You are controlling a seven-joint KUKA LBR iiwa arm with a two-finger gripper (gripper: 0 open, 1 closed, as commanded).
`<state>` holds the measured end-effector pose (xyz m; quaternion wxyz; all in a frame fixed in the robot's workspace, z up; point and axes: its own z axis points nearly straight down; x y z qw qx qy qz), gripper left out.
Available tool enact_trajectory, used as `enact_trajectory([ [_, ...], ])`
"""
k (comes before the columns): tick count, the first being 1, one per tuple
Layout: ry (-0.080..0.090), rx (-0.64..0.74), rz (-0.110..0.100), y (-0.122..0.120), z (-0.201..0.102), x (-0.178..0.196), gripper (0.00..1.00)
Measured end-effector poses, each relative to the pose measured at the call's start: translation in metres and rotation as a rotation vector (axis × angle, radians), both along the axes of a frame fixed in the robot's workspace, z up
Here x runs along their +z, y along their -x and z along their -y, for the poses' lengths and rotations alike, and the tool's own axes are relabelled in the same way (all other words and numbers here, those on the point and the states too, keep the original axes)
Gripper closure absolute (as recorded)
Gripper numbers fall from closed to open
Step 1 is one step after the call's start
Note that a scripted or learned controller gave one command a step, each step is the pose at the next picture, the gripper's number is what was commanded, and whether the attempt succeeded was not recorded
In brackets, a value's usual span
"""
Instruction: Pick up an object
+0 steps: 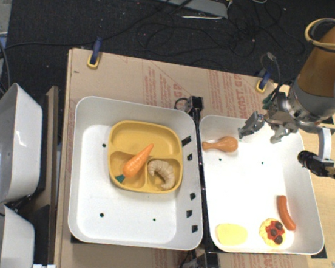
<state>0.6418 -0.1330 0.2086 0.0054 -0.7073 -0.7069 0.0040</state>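
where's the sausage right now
The sausage lies in the right bin, near its right wall toward the front, just above the small pizza and to the right of the yellow slice.

Two bins sit side by side on the bench, edges touching. Left bin [84,211]: a divided plate [124,137] in its rear half; a carrot [138,160] lies across the divider, a shrimp [163,172] in the compartment just right of it. Right bin [310,210]: a drumstick [221,145] near the rear left corner; a sausage [286,212] toward the right wall; near the front, a flat disc [231,234] left of a small tart [274,231]. The gripper [265,130] hangs over the right bin's rear edge, right of the drumstick.
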Motion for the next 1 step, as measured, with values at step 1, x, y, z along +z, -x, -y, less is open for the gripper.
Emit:
enact_trajectory([
  [1, 0.002, 0.002, 0.013, -0.0029, -0.0003, 0.0083, 0.0],
])
